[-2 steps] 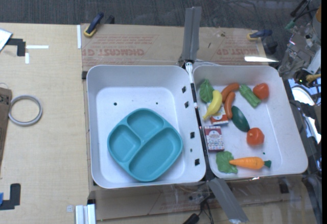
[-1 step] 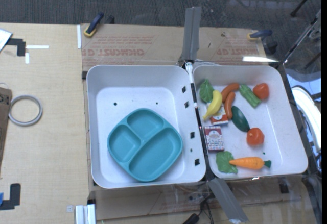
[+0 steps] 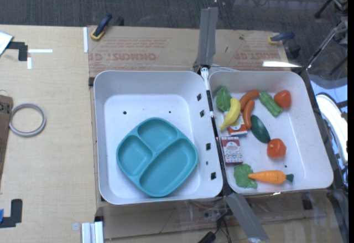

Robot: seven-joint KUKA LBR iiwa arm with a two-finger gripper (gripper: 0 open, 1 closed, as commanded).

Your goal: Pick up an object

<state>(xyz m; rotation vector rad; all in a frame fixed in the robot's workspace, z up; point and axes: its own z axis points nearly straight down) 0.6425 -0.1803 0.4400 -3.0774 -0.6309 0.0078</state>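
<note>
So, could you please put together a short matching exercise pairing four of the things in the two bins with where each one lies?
Things:
1. teal plate
2. carrot
3. banana
4. small red carton

Places:
A. along the near edge of the right bin
B. in the left bin
C. beside the divider, just below the banana
D. far left part of the right bin, next to the green leafy piece

Pairs: 1-B, 2-A, 3-D, 4-C
</note>
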